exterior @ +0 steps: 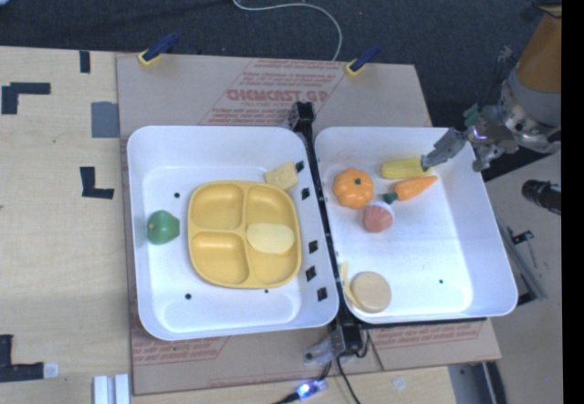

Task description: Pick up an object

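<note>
On a cardboard-covered bench (274, 92) with two shallow white bins, the grey two-finger gripper (436, 157) hovers over the right bin (474, 274), touching the far end of a yellow plastic banana (400, 170) just beside an orange plastic carrot (415, 187); its finger state cannot be told.

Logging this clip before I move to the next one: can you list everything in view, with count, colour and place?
Bins: 2, white, side by side on the bench.
Divided plate: 1, yellow, left bin centre.
Pale yellow piece: 1, in the plate's right compartment.
Green ball: 1, left of the plate.
Pale wedge: 1, yellowish, above the plate.
Pumpkin: 1, orange, right bin.
Carrot: 1, orange.
Yellow piece: 1, above the carrot.
Pink item: 1, below the pumpkin.
Round disc: 1, tan, lower left of the right bin.
End effector: 1, grey, over the yellow piece.
</note>
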Available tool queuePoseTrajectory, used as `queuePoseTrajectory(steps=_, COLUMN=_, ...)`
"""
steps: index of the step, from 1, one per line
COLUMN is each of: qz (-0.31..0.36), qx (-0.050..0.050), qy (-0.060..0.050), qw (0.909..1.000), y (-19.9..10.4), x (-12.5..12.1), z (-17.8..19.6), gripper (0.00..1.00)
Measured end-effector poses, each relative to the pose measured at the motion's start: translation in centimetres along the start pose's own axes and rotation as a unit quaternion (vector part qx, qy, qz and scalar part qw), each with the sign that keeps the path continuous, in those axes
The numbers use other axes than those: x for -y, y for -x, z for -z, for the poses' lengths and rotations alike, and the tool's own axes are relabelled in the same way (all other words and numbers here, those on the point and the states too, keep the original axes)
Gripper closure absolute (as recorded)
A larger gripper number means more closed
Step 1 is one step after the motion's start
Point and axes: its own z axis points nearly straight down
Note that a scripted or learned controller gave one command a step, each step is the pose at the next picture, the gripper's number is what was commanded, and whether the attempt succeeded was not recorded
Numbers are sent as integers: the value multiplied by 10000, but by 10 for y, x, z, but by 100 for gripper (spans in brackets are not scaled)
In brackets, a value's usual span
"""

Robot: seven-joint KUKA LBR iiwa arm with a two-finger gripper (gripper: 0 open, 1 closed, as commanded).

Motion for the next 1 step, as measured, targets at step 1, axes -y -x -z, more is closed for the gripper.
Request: queuePoseTrajectory(steps=1, qz=13, qx=-14, qy=-7, qw=10000, y=-69, x=-7, z=-146, gripper=0)
